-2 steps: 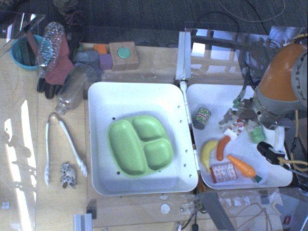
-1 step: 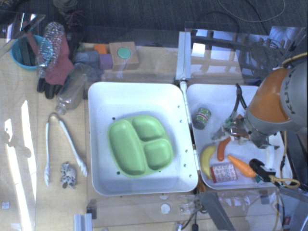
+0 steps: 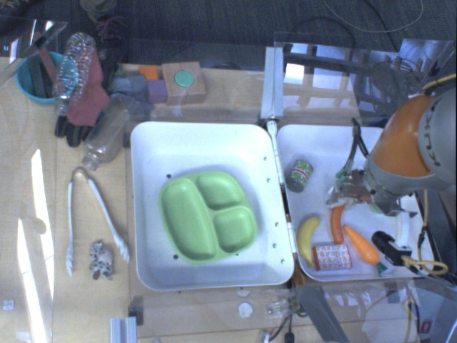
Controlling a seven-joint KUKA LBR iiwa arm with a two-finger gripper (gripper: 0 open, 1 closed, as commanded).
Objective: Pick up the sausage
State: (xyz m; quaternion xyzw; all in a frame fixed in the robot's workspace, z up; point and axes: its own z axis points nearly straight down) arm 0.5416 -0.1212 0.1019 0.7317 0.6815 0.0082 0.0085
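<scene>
The sausage (image 3: 336,224), a short orange-red stick, lies upright in the right bin (image 3: 321,145) between a banana and a carrot. My gripper (image 3: 346,190) hangs just above the sausage's far end, close to it or touching it. The arm's grey and orange wrist covers the bin's right side. Nothing shows as lifted off the bin floor.
In the right bin, a banana (image 3: 308,239) lies left of the sausage and a carrot (image 3: 361,245) right of it. A red and white packet (image 3: 332,257) sits at the front and a small green can (image 3: 300,174) at the back left. The left bin (image 3: 150,148) holds a green divided plate (image 3: 207,214).
</scene>
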